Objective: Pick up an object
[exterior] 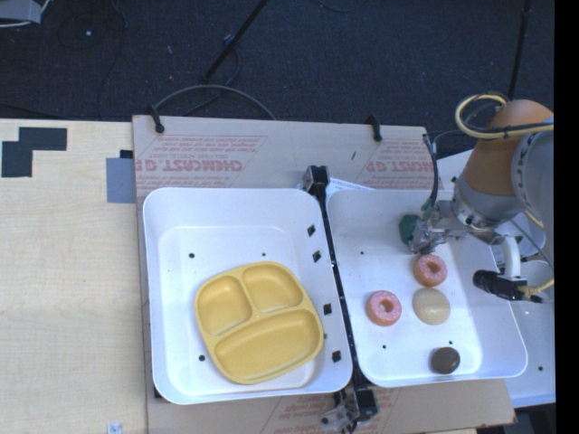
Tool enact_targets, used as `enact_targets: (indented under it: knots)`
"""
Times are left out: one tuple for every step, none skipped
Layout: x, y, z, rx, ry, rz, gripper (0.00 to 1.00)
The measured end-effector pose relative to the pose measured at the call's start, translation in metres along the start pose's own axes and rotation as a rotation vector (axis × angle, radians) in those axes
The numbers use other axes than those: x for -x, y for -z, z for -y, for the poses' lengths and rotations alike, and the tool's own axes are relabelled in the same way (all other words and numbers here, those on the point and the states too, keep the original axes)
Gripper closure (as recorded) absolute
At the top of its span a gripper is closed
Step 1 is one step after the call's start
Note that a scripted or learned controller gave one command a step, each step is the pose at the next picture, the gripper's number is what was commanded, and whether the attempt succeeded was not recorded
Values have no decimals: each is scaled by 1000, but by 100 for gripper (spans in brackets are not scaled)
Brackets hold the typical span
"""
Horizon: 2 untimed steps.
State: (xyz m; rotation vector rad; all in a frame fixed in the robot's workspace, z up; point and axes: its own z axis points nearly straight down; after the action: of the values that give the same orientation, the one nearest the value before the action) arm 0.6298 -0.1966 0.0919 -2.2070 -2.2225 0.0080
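Observation:
The right bin [380,215] holds several small items. A pink donut [430,270] lies just below my gripper [423,235], and a second pink donut [384,307] sits nearer the bin's middle. A cream round piece [431,306] lies under the first donut, and a dark brown round piece [444,360] rests near the front edge. A dark green object [408,228] sits right against the gripper's left side, partly hidden by it. The gripper hangs low over the back of the right bin, and whether it touches the green object is unclear.
A yellow divided tray [261,321] lies in the left bin [172,242]. A black divider [327,269] runs between the two bins. The grey arm with its orange band [505,147] comes in over the right bin's back right corner, with cables beside it.

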Motion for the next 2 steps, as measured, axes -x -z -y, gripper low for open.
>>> enact_targets:
  knots:
    - [-1,39,-2,7,-3,2,100]
    - [-7,81,-8,7,-3,2,100]
